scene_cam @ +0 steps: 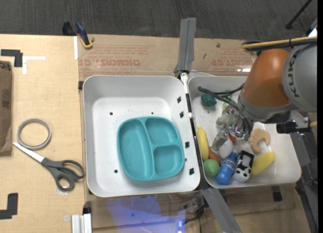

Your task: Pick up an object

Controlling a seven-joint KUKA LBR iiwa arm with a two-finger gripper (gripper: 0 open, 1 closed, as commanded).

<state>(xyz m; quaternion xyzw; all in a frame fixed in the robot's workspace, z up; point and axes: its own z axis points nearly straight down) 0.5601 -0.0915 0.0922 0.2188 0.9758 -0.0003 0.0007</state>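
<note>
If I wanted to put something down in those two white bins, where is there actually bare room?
The left bin has bare floor along its far wall and left side, around the teal divided plate. The right bin is crowded: banana, green ball, blue bottle and corn cluster under the gripper.

Two bins are sitting side by side on the bench: the left bin (96, 126) is holding a divided tray (150, 149) near its middle, and the right bin (290, 169) is holding a cluster of small toys (237, 164) toward its front. The gripper (227, 128) is hanging over the right bin's middle, above the toys. Left of the bins, a tape roll (34, 133) is lying just behind a pair of scissors (53, 166).
</note>
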